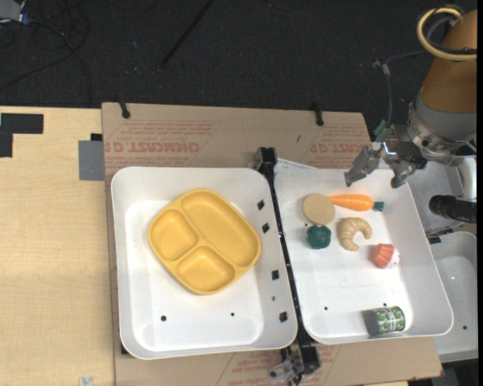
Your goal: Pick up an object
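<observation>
The right bin (pixel 338 312) holds several small items: an orange carrot (pixel 352 203), a tan round cookie (pixel 318 209), a dark green broccoli piece (pixel 318 236), a beige croissant (pixel 354 232), a red strawberry (pixel 383 255) and a green can (pixel 385 320) lying near the front right corner. My gripper (pixel 381 167) hangs above the bin's far right rim, just behind the carrot. Its two fingers are spread apart with nothing between them.
The left bin (pixel 145 312) contains a yellow divided plate (pixel 204 240). A black divider (pixel 277 248) runs between the two bins. Cardboard (pixel 225 139) lies under and behind both bins. A wooden bench top (pixel 40 248) extends to the left.
</observation>
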You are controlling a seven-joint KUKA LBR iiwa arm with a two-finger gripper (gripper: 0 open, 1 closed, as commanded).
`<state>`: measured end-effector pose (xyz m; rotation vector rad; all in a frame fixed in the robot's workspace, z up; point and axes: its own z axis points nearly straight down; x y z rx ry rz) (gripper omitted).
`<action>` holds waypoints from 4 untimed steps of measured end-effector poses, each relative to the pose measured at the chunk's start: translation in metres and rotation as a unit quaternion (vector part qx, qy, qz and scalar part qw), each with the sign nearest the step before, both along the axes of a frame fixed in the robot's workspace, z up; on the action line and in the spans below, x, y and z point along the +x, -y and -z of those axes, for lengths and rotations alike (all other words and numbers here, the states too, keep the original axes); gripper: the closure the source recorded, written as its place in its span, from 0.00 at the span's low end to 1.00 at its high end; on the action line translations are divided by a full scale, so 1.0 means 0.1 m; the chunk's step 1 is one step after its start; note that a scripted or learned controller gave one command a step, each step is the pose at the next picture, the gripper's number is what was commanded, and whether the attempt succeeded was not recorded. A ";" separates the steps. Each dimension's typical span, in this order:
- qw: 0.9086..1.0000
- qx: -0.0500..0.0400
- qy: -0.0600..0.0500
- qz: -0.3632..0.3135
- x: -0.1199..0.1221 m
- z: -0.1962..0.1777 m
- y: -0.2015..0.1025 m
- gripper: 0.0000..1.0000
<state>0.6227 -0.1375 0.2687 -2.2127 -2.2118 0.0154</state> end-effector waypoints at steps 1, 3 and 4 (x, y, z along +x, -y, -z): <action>1.000 -0.001 0.004 -0.001 0.02 -0.05 0.00 0.00; 1.000 0.000 0.001 0.000 0.02 1.14 0.16 0.00; 1.000 0.000 0.002 0.000 -0.03 1.64 0.22 0.00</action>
